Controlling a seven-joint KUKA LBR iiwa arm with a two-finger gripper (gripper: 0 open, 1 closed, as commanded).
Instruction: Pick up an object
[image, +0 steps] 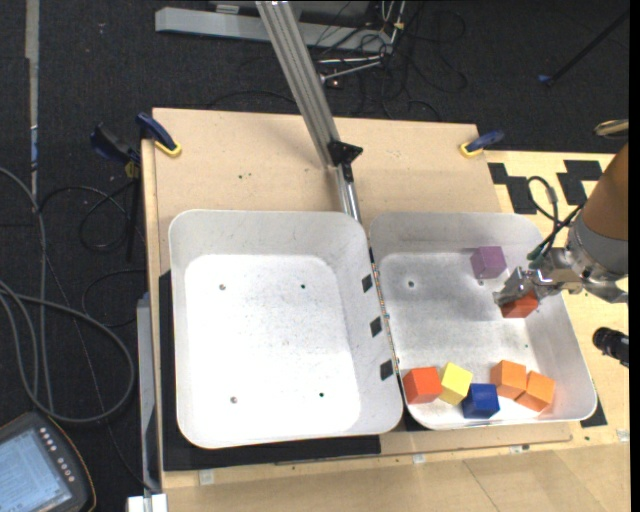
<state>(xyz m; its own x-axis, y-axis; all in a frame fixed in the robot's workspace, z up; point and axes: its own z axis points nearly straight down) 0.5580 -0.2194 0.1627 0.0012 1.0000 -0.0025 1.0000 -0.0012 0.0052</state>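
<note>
The gripper (521, 294) sits low in the right bin (430, 330), clamped on a red block (520, 307). One purple block (488, 261) lies near at 11 o'clock. Toward 6 o'clock: three orange blocks (422, 383), one yellow (456, 381), one blue (481, 400)

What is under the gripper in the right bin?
Under the gripper sits a red-orange block, partly covered by it. Whether the block is gripped cannot be seen. A purple block lies beside it.

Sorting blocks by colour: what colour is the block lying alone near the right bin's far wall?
Purple block, seen clearly in the camera view.
</note>
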